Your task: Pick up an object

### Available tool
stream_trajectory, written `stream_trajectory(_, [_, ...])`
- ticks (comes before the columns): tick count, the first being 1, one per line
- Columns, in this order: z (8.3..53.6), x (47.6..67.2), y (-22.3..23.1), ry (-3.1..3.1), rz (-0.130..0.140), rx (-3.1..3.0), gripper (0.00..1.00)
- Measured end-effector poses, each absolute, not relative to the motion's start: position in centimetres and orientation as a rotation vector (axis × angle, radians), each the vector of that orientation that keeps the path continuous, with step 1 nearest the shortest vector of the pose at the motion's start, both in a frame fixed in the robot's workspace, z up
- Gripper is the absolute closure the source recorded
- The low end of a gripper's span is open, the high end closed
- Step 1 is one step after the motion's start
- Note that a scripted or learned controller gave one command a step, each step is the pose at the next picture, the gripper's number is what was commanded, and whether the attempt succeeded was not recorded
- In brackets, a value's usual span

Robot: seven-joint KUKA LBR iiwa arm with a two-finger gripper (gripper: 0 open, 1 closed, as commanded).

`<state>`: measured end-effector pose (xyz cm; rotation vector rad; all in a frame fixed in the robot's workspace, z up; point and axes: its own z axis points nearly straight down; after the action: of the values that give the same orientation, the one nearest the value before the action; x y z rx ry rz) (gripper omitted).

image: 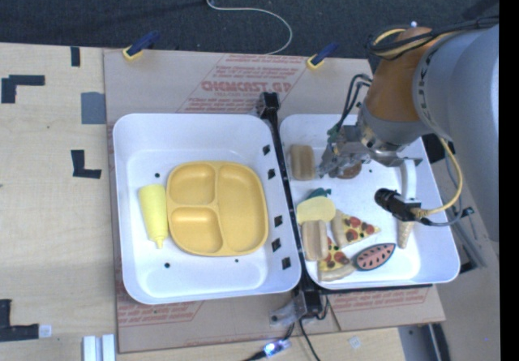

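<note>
Beside tool (pixel 339 158): 1 bread slice (pixel 302 161) (R bin (pixel 438 258))

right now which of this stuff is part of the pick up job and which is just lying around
Part of the job:
- gripper, over the right bin
- pickable toys in that bin: bread slice, cheese wedge, pizza slice, watermelon slice

Just lying about:
- left bin with yellow divided plate and yellow bottle
- white cable
</note>
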<state>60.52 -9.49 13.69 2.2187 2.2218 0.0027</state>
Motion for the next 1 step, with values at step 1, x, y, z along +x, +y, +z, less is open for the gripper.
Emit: stream_trajectory(1, [20.03, 60.35, -9.54, 2.220, 0.005, 2.217, 1.00])
